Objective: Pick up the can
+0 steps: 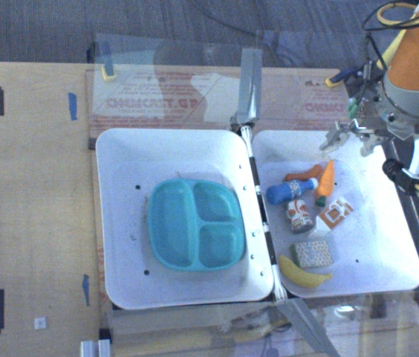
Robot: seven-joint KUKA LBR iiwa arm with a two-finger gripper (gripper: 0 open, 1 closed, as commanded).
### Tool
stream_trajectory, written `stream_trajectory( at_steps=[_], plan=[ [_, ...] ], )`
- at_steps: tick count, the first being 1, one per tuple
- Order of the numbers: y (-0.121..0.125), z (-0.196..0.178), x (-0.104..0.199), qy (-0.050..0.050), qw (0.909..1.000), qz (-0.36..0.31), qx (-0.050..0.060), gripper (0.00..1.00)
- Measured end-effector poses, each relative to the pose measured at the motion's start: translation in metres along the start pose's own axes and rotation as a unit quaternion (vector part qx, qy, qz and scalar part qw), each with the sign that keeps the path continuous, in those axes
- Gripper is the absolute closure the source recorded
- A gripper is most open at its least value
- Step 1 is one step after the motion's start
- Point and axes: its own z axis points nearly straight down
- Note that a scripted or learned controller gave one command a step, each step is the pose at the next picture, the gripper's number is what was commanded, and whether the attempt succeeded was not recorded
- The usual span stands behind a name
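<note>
The can (pixel 299 216), small with a red and white label, lies near the middle of the right bin (pixel 388 266). It sits between a blue bottle (pixel 290 192) and a grey sponge (pixel 313 253). My gripper (pixel 350 140) hangs over the bin's far right part, up and to the right of the can and well apart from it. Its fingers (pixel 333 139) are spread open with nothing between them.
An orange carrot (pixel 326 178), a small orange and white box (pixel 336 213) and a banana (pixel 303 274) crowd round the can. The left bin (pixel 120 162) holds a teal divided plate (pixel 196 224). A metal divider (pixel 258 214) separates the bins.
</note>
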Motion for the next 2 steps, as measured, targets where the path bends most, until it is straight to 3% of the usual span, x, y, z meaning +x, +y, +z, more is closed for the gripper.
stream_trajectory(
  at_steps=[1,2],
  plan=[
    [-0.058,0.09,0.052,0.0,0.9997,0.024,0.0,0.0],
    [-0.083,0.131,0.047,0.001,0.9996,-0.026,-0.003,0.0]
  ],
)
